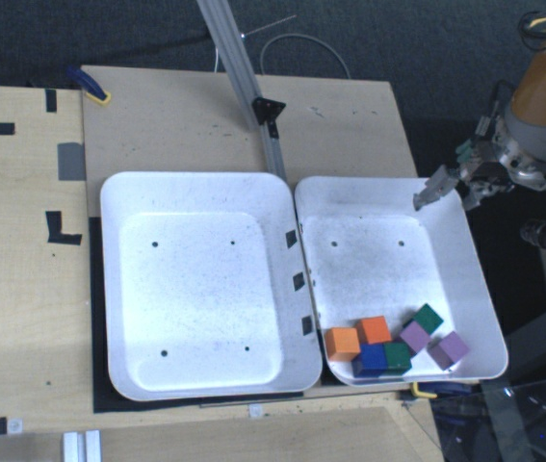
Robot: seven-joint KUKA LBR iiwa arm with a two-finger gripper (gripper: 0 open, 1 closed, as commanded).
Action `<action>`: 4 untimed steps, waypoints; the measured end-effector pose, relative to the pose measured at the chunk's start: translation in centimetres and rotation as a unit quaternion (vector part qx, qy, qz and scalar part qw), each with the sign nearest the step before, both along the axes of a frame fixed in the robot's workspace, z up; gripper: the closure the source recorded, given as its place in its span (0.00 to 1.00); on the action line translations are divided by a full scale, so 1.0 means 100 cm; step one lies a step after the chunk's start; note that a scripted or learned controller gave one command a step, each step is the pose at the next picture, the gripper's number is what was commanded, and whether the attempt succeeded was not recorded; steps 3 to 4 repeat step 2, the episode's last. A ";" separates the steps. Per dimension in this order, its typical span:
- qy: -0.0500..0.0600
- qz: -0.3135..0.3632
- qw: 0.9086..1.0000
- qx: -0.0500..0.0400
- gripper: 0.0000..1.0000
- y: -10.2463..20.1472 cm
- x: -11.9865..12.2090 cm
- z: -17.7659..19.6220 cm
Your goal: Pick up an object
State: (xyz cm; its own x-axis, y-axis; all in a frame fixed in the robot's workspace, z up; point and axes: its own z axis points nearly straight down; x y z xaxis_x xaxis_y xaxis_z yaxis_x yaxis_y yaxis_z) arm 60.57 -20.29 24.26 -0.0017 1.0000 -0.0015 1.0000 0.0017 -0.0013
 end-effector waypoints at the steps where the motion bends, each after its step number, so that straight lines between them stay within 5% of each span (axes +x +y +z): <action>1: -0.005 0.000 1.000 -0.001 0.00 -0.005 0.004 0.092; 2: 0.004 -0.001 1.000 0.002 0.00 0.006 -0.035 -0.039; 4: 0.004 -0.001 1.000 0.002 0.00 0.006 -0.035 -0.039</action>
